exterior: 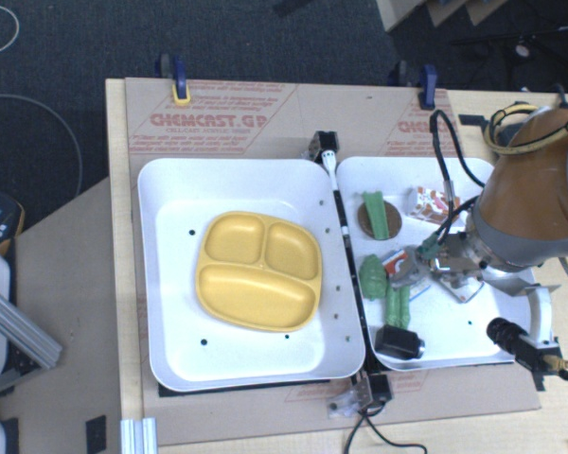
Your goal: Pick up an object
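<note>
The right bin (454, 343) holds several small objects. A brown disc (382, 219) lies by a green strip (372, 202) near the bin's far left. A white and red packet (432, 200) sits to the disc's right. Lower down are a green lump (373, 274), a green stick (398, 304), a small red piece (395, 262) and a black block (399, 340). My gripper (426, 261) hangs low over the middle of the right bin, just right of the red piece and the green lump. The wrist hides what is under it.
The left bin (170, 253) holds a yellow divided plate (259, 270). A black divider rail (343, 235) runs between the bins. The arm's orange and grey body (530, 197) covers the right bin's right side. Cables (445, 149) loop above the right bin.
</note>
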You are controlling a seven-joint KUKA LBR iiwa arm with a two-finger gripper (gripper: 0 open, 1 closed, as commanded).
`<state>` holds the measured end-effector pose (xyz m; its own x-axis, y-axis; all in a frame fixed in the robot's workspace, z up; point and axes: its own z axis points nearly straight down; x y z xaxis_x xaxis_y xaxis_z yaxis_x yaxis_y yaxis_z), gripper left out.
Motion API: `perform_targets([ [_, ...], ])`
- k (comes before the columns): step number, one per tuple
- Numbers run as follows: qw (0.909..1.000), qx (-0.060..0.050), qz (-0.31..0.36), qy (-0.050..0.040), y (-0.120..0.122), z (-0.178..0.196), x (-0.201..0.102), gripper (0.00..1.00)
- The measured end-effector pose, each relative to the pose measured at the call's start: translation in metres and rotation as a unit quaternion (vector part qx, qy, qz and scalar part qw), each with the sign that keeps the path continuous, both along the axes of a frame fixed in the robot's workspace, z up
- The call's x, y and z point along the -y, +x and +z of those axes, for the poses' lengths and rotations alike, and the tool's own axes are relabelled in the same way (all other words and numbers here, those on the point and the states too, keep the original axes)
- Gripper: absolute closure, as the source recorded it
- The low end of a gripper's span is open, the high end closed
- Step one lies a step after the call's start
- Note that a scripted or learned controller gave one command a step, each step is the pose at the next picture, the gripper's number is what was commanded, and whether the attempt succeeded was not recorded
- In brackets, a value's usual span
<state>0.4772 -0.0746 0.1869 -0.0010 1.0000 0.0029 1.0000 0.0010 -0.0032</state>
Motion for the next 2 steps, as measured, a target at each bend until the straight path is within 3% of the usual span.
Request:
perform_targets([
  [1, 1.0000, 0.002, -0.004, -0.0019, 0.0023, -0.1046, 0.0458, 0.00],
  [2, 1.0000, 0.005, 0.000, -0.0004, 0.0043, -0.0992, 0.0541, 0.00],
])
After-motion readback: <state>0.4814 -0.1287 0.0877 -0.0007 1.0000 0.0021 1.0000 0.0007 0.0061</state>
